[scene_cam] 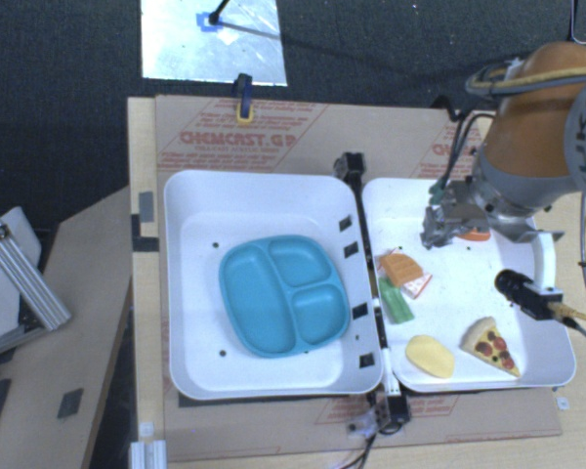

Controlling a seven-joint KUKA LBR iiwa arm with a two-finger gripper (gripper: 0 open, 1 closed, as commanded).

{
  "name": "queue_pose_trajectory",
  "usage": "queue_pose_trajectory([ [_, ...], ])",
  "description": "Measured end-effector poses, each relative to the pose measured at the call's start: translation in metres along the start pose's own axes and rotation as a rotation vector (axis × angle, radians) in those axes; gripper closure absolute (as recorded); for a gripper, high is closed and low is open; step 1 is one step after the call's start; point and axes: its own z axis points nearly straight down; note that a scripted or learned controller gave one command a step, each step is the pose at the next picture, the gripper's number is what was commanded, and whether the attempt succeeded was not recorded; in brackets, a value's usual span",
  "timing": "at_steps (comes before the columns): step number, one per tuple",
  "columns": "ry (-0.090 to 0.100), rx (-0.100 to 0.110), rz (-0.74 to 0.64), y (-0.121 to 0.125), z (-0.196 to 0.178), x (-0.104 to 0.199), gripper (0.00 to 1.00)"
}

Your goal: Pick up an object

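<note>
Bench (264,130), brown board, fills the middle of the frame; we note red print along its upper part. Two white bins sit on it side by side.

Left bin (190,203), centre-left: it holds a blue divided tray (283,293), three compartments, lying flat.

Right bin (547,360), centre-right: the arm (547,115) comes in from the upper right, orange band above grey wrist. The gripper (441,231) hangs low over the bin's upper part; we cannot tell how its jaws stand. An orange item (477,234) shows just beside it, partly hidden.

Loose things in the right bin, lower half: yellow piece (430,356) near the bottom edge; pizza slice toy (491,345) to its right; orange wedge (402,268) toward the left wall, a green strip (396,304) touching below it. None sits between the fingers that we can see.
</note>
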Motion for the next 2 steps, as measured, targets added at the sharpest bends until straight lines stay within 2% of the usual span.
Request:
queue_pose_trajectory([
  [2,0.001,0.002,-0.001,-0.006,0.026,0.113,1.0],
])
